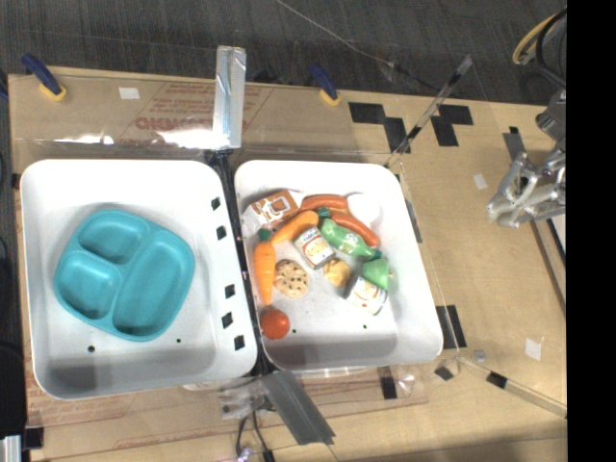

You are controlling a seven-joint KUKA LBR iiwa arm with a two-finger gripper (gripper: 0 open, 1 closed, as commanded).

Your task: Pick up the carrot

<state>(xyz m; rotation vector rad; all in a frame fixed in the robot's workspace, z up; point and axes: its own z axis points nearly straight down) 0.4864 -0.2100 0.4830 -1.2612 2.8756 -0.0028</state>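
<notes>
The carrot [263, 271] is orange with a small green top. It lies lengthwise along the left wall of the right bin [414, 287], its tip pointing toward the front. My gripper [521, 198] hangs outside the bins, over the bench to the right of the right bin and far from the carrot. Nothing is seen in it.
Crowding the carrot in the right bin are a red tomato [274, 323], a cookie [291, 279], a small can [315, 246], an orange sausage [296, 226], green vegetables [348, 239] and a small bottle [371, 285]. The left bin [38, 210] holds a teal divided tray [123, 273].
</notes>
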